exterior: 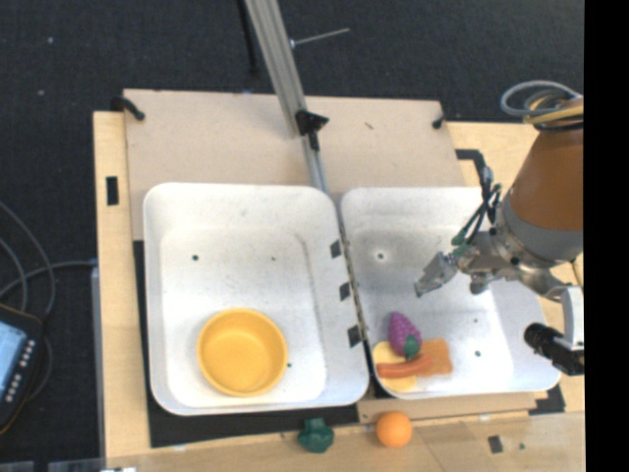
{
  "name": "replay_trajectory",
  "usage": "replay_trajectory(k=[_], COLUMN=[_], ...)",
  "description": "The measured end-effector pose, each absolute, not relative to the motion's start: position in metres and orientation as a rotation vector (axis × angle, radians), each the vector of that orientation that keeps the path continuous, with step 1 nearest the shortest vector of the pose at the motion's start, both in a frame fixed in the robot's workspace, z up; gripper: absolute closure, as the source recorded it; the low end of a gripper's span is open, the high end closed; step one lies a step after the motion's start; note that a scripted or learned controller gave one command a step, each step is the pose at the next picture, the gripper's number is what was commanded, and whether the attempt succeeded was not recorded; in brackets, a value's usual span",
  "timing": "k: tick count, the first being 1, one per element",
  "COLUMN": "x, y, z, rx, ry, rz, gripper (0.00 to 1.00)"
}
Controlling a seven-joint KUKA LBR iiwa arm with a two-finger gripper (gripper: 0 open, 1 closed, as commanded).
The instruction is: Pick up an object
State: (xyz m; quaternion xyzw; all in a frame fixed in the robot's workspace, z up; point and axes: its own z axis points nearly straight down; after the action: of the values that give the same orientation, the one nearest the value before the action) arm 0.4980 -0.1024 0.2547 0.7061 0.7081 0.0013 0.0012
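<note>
My gripper (450, 275) hangs over the middle of the right bin (511, 362), at the end of the grey and orange arm that comes in from the right. Nothing shows held in it. Below and to its left, in that bin's front left corner, lie a purple toy with a green tip (400, 330), an orange carrot-like piece (425, 361) and a pale yellow piece (385, 353), all touching one another. The gripper is apart from this pile. A yellow bowl (242, 350) sits upright in the front of the left bin (187, 234).
An orange ball (393, 429) and a small green object (315, 436) lie on the bench in front of the bins. A slanted metal rail (280, 62) runs from the top down to the wall between the bins.
</note>
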Motion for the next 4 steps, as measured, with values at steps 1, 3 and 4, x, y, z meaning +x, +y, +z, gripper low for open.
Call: replay_trajectory(k=[1,3,4], x=[0.498,0.501,0.502], y=[-0.102,-0.114,-0.115], z=[0.255,0.141,0.099], rx=[2.219,2.223,2.222], ry=[2.222,2.222,2.219], rz=[0.004,-0.002,-0.002], gripper=[0.0,0.0,0.0])
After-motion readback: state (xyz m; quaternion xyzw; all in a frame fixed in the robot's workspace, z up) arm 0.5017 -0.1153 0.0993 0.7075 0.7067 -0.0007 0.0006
